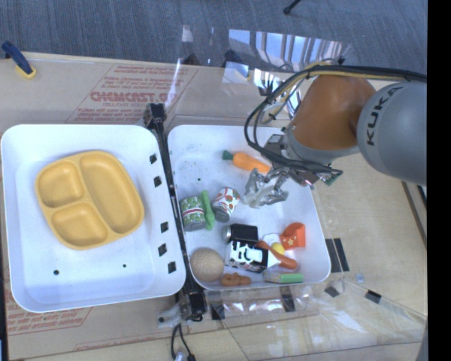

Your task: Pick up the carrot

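Carrot [247,160] lies in the right bin [182,145], near its upper wall, long axis running roughly left to right with the green top at the left end. The gripper [264,191] hangs just below and slightly right of it, the orange end lying close to the wrist; nothing sits between the fingers, and whether they stand spread or pressed together I cannot tell. The next move likely needs a short shift up and left. Readable writing: "KUKA" on the arm [391,130], "CHEMCAST" on the cardboard [128,89].
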